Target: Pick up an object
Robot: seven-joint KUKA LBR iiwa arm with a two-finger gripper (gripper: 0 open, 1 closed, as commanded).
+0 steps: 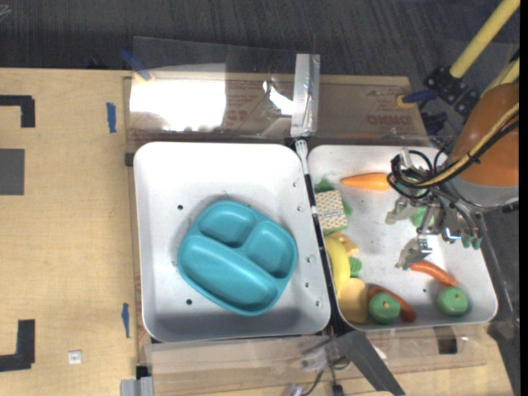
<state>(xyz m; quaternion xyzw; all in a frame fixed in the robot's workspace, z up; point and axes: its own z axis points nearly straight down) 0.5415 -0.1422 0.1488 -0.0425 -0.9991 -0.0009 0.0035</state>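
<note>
Teal divided plate [238, 256] sits alone in the left bin [157, 172], while the right bin [487, 299] is crowded: a yellow banana-ish thing [345, 283], green-and-red bits, and a carrot [434, 274] just under the gripper [425, 225]. Honestly I can't tell how the gripper is set or whether it has anything, cables and wrist clutter blur it. My guess is the carrot gets nudged toward the wall, or its neighbours jam the grab.

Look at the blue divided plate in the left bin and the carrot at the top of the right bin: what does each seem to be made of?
Blue divided plate: probably moulded plastic, with a smooth, even colour, soft sheen and rounded compartment ridges.
Carrot: likely plastic toy food, uniformly bright orange and smooth, though it is too small to rule out rubber or foam.
</note>
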